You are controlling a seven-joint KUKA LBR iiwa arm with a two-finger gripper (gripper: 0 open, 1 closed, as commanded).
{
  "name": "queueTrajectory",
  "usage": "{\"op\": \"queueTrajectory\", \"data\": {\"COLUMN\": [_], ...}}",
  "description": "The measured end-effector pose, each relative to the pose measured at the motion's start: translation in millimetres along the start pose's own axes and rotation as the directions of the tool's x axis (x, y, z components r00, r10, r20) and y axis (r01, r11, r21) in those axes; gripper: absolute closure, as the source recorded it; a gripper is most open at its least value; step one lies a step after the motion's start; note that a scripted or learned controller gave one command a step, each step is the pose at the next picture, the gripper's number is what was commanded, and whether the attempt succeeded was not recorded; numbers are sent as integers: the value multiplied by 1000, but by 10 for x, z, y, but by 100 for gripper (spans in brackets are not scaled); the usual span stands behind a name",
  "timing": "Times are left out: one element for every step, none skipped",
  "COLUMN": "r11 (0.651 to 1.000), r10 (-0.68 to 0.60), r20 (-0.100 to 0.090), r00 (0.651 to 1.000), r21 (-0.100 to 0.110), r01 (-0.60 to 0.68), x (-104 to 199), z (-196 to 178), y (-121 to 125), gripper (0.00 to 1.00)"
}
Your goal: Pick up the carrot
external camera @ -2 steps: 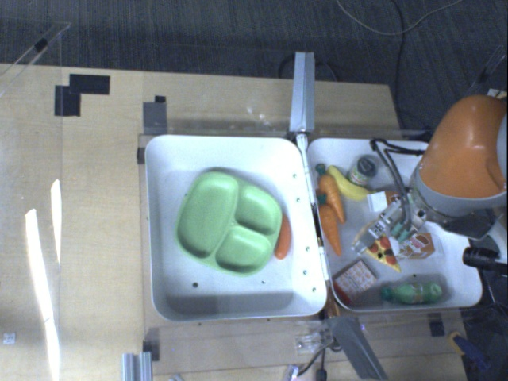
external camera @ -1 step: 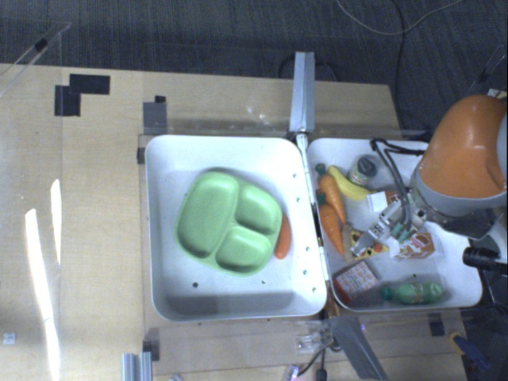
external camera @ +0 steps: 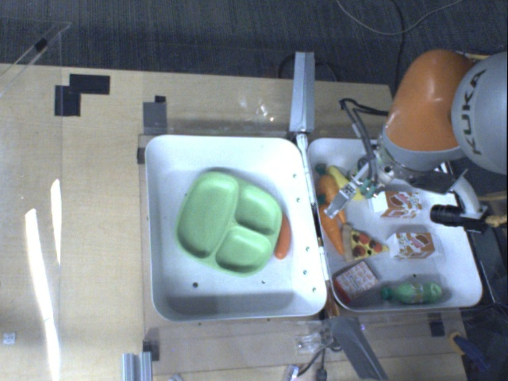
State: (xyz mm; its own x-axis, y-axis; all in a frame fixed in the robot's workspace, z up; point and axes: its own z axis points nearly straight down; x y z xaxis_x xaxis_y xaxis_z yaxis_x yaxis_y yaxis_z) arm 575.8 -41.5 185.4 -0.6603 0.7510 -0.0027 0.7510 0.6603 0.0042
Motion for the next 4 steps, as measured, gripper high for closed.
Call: {"op": "queueTrajectory", "data": {"r11": [998, 999, 1000, 1000], "r10": [-61, 33, -25, -25], "r20": [1, 2, 2, 7], "r00": [998, 999, 1000, 1000], "r21": [1, -2, -1, -6], "r01": [61, -33, 25, 25], "x": [-63, 497, 85, 74], "z": [506, -7, 914, 801], "y": [-713, -485, -882, -859], "gripper": [0, 0, 0, 100]}}
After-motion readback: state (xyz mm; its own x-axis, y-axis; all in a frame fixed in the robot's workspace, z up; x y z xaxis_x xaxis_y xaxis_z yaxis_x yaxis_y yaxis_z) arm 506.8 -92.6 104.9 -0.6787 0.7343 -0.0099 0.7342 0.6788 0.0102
